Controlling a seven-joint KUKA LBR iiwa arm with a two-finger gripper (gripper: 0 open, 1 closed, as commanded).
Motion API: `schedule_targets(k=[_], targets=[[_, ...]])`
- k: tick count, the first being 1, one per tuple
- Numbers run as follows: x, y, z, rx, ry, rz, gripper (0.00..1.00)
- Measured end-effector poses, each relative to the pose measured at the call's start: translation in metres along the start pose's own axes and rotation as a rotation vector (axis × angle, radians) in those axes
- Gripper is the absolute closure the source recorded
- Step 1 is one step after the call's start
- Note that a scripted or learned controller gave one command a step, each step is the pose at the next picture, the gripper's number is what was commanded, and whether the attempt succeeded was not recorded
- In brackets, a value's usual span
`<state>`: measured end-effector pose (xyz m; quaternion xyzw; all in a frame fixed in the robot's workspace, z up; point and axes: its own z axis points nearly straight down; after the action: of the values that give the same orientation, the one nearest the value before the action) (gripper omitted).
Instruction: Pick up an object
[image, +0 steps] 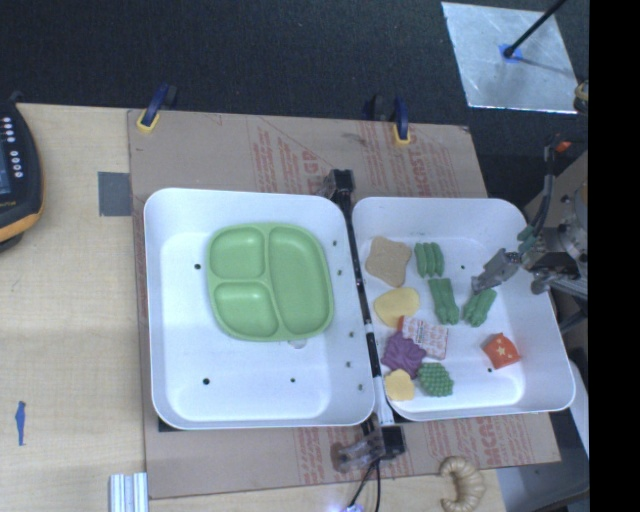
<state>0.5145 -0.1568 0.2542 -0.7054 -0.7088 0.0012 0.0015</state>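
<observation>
Right bin (520, 395) holds small toy foods: tan bread slice (389, 261), green pods (429, 259), yellow piece (397, 304), purple piece (403, 352), red block (501, 351). Gripper (497, 270) at bin's right side, above a green pod (479, 306), fingers apart, gripping nothing. Left bin (170, 390) holds green divided plate (270, 280).

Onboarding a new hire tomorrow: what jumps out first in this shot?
The green divided plate lying alone in the left bin draws the eye first. Next comes the cluster of small toy foods in the right bin: a tan bread slice, green pods, a purple piece and a red piece. The gripper reaches in from the right, low over that bin near a green pod.
</observation>
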Motion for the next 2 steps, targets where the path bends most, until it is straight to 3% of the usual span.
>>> schedule_targets(k=[1,2], targets=[[0.014,0.042,0.080,0.005,0.001,-0.004,0.00],[0.000,0.058,0.167,0.005,0.000,-0.001,0.00]])
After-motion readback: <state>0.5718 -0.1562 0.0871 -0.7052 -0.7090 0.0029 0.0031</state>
